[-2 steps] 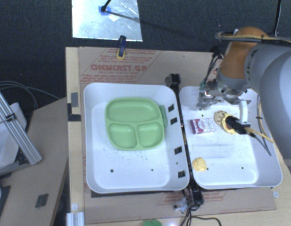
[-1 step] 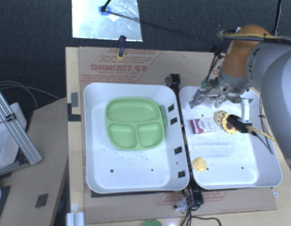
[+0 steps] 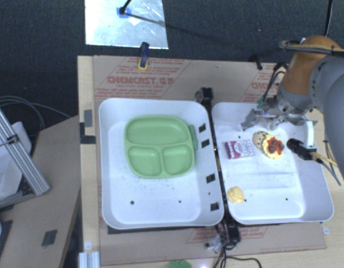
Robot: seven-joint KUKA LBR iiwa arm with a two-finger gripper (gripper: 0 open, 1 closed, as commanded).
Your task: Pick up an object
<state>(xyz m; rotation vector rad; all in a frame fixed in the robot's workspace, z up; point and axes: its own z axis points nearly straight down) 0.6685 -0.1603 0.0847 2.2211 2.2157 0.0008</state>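
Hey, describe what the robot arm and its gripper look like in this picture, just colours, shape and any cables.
The arm is a thick, rounded grey tube with an orange band above the wrist. A dark cable loops over the orange section. The gripper is a small grey metal assembly with thin fingers and some dark wiring near its base.

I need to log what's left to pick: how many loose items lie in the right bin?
4: a red-and-white packet near the centre, a cookie and pizza-like piece beside it, a yellow lump at the front. The arm may hide more.
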